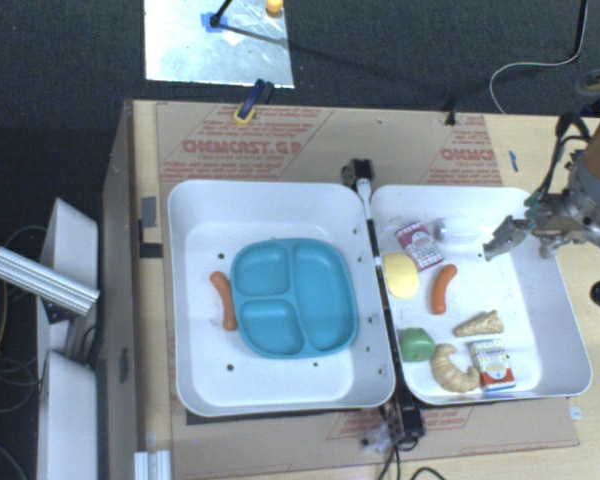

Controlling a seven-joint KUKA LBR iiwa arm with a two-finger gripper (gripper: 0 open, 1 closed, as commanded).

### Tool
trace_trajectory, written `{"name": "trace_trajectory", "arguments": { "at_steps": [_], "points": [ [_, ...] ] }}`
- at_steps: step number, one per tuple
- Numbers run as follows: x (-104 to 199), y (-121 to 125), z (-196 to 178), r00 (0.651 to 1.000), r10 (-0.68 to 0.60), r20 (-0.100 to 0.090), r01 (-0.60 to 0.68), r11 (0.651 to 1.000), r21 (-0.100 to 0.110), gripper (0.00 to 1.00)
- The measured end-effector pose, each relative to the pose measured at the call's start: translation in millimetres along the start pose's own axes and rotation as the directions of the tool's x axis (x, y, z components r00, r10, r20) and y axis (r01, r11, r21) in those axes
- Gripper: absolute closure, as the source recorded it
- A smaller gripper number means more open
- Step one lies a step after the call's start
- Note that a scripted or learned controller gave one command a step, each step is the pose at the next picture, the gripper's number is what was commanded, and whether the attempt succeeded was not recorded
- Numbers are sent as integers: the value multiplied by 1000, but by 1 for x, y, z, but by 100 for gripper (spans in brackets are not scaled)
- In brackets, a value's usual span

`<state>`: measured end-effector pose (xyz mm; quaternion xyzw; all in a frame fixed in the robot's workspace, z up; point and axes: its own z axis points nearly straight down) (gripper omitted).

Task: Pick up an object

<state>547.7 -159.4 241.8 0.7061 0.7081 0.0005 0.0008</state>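
Observation:
My gripper point(522, 245) hangs over the upper right part of the right bin point(555, 308), its fingers spread open with nothing between them. To its left in this bin lie a red and white packet point(418, 243), a yellow lemon-like piece point(401, 275) and an orange sausage point(441, 289). Nearer the front are a green piece point(415, 344), a croissant point(452, 368), a cone-shaped pastry point(478, 323) and a small red and white carton point(492, 363). The gripper touches none of them.
The left bin point(195, 268) holds a blue divided plate point(293, 298) and a second orange sausage point(223, 300) beside it. A ridge point(375, 268) separates the two bins. The bare floor of the right bin lies under and right of the gripper.

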Motion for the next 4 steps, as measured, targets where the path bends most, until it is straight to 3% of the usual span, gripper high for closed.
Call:
{"name": "trace_trajectory", "arguments": {
  "at_steps": [1,2,3,4],
  "points": [
    [40,14,110,1000,0,-1,0,1000,3,0],
    [47,20,158,1000,0,-1,0,1000,2,0],
    [47,21,147,1000,-1,0,1,1000,-1,100],
    [120,26,57,1000,-1,-1,1,1000,-1,100]
  ]
}}
